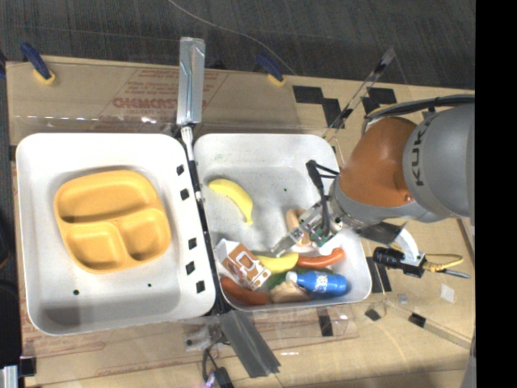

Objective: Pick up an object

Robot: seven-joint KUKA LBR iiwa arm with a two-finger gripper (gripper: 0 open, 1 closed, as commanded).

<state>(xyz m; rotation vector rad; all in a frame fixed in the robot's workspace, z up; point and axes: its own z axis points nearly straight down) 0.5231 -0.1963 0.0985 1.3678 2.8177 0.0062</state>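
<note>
My gripper is low in the right bin, just above the pile of toy food along its front edge. A small tan piece lies right beside the gripper. Just below it are a red sausage and a yellow curved piece. A blue bottle lies at the front, next to a tan lump. An orange-and-white box and a brown sausage sit at the front left. A yellow banana lies apart, toward the bin's middle left.
The left bin holds a yellow divided tray. A metal divider bar stands between the bins at the back. My orange-banded arm overhangs the right bin's right rim.
</note>
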